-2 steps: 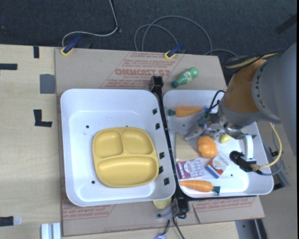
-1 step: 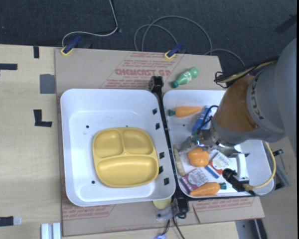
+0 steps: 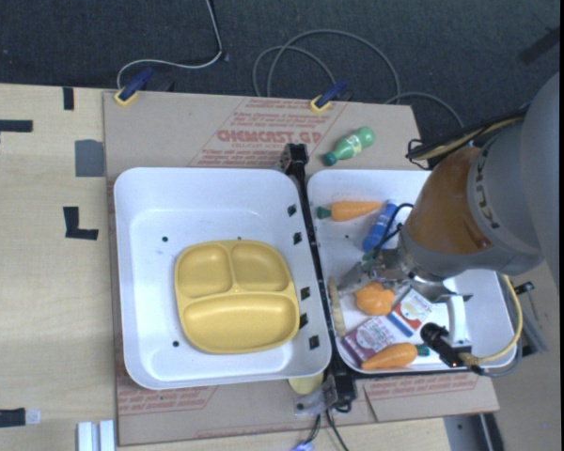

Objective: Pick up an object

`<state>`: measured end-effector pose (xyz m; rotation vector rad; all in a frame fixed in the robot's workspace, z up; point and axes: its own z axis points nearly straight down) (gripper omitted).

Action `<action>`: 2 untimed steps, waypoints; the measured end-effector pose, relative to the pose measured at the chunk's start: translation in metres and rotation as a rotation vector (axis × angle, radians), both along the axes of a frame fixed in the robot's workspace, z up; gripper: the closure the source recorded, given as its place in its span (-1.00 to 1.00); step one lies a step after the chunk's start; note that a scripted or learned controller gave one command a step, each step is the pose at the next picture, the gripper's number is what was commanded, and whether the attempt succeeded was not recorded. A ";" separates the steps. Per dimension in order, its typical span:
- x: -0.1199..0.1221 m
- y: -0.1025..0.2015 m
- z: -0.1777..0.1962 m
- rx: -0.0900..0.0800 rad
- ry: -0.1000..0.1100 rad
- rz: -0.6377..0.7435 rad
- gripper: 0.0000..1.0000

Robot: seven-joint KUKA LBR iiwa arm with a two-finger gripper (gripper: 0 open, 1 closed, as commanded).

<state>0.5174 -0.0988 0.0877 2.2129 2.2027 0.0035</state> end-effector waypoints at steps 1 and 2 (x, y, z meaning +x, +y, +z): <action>-0.018 -0.001 0.000 0.003 0.001 0.002 -1.00; -0.018 0.000 0.009 0.006 0.005 0.004 1.00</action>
